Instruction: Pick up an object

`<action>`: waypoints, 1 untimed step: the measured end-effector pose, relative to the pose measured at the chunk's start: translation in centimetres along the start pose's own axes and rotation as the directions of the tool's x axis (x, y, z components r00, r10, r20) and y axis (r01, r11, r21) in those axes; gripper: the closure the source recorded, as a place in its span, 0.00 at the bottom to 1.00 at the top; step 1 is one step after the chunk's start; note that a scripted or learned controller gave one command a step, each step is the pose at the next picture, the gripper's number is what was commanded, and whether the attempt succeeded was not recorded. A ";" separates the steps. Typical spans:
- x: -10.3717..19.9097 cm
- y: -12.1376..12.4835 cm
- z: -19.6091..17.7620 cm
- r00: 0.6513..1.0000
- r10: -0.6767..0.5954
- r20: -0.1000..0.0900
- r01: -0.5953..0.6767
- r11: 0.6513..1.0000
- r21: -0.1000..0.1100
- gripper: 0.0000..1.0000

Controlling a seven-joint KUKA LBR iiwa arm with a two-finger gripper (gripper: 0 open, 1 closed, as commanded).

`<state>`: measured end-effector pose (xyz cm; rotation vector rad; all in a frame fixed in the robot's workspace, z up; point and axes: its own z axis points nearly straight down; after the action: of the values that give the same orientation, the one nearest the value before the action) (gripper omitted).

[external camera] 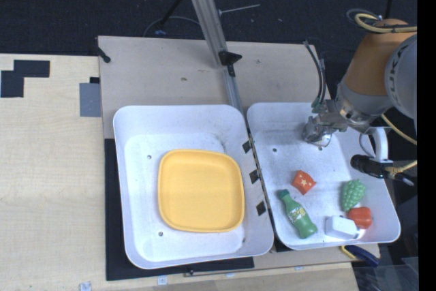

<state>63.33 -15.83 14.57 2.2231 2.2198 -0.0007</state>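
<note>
Front edge of right bin (381, 236): white block (340, 227), red piece (361, 216) touching it, green bottle (298, 214) lying tilted, green bumpy cluster (352, 193), small red box (304, 182) mid-bin. Left bin (129, 167) carries a yellow plate (201, 189). Tool (319, 133) sits low over right bin's back area, well apart from every object; can't tell its state.

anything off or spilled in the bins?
Nothing spilled or damaged. The green bottle lies on its side in the right bin; the yellow plate sits flat in the left bin. Gripper hovers over bare floor.
</note>
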 end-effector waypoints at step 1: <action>-0.5 -0.4 -6.1 1.000 0.000 0.001 0.000 1.000 -0.005 1.00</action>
<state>62.92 -16.34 20.64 2.2194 2.2172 0.0042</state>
